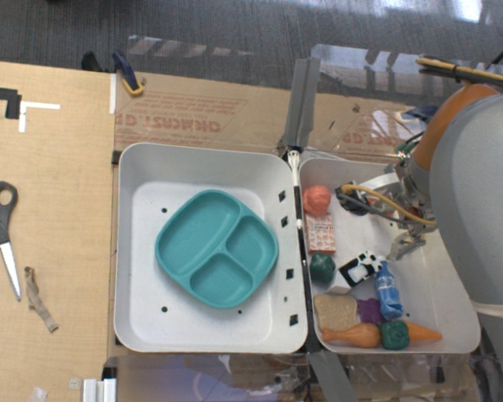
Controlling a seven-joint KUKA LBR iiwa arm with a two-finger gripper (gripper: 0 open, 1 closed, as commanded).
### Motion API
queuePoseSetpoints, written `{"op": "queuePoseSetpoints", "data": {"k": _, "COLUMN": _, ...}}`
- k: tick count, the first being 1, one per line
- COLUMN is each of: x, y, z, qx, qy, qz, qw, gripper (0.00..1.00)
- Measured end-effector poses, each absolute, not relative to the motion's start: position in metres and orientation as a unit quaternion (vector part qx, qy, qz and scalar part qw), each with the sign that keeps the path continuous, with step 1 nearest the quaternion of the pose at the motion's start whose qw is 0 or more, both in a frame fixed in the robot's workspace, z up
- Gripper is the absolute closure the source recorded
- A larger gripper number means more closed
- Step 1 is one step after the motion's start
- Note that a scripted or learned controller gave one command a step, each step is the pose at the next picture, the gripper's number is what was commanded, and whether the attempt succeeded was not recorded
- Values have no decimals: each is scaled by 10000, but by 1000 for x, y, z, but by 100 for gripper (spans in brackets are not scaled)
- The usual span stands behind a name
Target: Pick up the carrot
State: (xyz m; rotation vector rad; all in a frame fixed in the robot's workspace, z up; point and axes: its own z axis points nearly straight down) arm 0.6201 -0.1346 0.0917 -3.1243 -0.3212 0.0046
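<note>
The carrot [424, 334] is an orange tapered piece lying along the front edge of the right bin [453, 281], its thick end hidden behind a green toy [394, 334]. A duller orange, carrot-like piece [354, 336] lies just left of that toy. My gripper [404, 244] hangs over the right bin's middle, below the cabled wrist, well behind the carrot and apart from it. Nothing shows between its fingers.
The right bin also holds a pink ball [317, 198], a red-white packet [321, 234], a dark green ball [322, 266], a black-white toy [361, 268], a blue bottle [388, 293], a purple piece [368, 311] and bread [336, 311]. A teal divided plate [219, 248] lies in the left bin [132, 230]. Scissors [0, 219] rest on the bench.
</note>
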Motion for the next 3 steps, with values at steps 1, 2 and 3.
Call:
{"op": "queuePoseSetpoints", "data": {"k": 1, "x": 557, "y": -205, "z": 92, "qx": -9949, "qy": -1007, "qz": 17, "qw": 11, "gripper": 0}}
{"op": "queuePoseSetpoints", "data": {"k": 2, "x": 627, "y": -157, "z": 92, "qx": -9908, "qy": -1351, "qz": 9, "qw": 4, "gripper": 0}}
{"op": "queuePoseSetpoints", "data": {"k": 3, "x": 568, "y": -147, "z": 120, "qx": -9951, "qy": -988, "qz": 22, "qw": 8, "gripper": 0}}
